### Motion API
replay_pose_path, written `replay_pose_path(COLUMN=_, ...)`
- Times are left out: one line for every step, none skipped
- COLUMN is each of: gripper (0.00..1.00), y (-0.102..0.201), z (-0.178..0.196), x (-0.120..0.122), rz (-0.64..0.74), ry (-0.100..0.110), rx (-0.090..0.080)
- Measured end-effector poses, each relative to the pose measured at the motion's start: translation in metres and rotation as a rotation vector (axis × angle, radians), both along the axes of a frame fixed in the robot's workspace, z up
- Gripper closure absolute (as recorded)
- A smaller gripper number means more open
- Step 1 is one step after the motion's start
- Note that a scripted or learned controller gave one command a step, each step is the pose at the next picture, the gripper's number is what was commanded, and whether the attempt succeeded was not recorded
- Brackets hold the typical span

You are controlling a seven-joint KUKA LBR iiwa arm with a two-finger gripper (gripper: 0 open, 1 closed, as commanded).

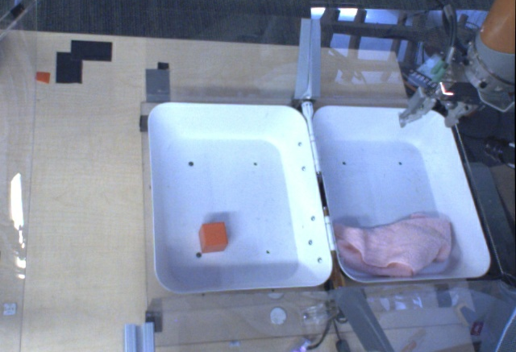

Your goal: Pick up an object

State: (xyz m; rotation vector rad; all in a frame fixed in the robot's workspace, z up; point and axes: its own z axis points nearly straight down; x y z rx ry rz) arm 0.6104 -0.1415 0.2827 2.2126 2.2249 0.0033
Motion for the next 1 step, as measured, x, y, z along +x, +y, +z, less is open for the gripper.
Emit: replay_pose_path(gripper=0.0, y=-0.0201, z=-0.0338, x=-0.0667, rz=-0.16, ry=0.0, rx=0.001)
